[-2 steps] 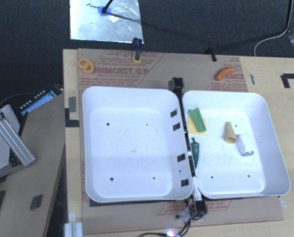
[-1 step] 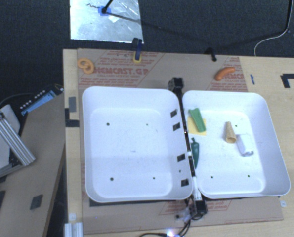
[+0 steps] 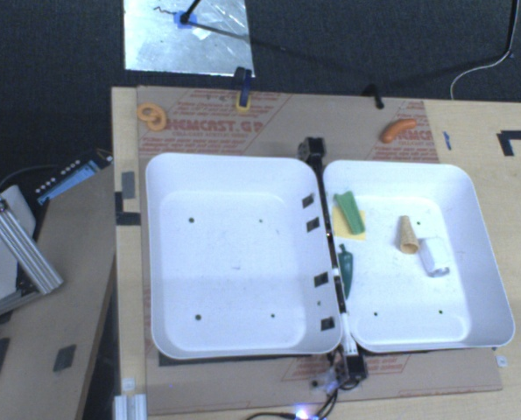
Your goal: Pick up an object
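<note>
The right bin (image 3: 470,234) holds several small objects. A light green flat block (image 3: 349,212) lies on a yellow piece (image 3: 340,225) near the bin's left wall. Below them a dark green pepper-shaped item (image 3: 344,268) rests against the divider. Toward the middle sits a tan cone (image 3: 407,234), and a small white cylinder (image 3: 433,256) lies just right of it.
The left bin (image 3: 234,252) sits beside the right one on a cardboard sheet (image 3: 269,121). On the cardboard lie a pretzel (image 3: 151,116) at the back left, a yellow and blue clamp (image 3: 242,89) and a toy sausage (image 3: 397,129) at the back right.
</note>
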Robot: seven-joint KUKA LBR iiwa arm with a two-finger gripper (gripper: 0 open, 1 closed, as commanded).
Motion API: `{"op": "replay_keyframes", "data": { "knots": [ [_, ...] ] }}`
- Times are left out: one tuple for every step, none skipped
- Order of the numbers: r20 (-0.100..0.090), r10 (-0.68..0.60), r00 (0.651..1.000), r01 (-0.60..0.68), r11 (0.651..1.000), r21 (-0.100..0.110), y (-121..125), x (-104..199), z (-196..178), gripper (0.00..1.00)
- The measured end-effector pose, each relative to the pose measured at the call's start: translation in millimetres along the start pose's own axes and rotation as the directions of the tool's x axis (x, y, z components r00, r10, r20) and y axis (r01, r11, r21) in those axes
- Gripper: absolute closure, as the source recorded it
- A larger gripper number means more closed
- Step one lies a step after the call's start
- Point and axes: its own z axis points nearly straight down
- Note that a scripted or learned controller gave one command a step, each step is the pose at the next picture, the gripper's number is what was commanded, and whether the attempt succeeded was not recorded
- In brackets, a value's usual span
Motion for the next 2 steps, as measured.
{"op": "replay_keyframes", "data": {
  "knots": [
    [-0.002, 0.001, 1.000, -0.001, 1.000, 0.005, -0.4, 0.0, 35.2, 1.00],
    [0.000, -0.002, 1.000, 0.002, 1.000, 0.001, 0.1, 0.5, 22.3, 1.00]
  ]
}}
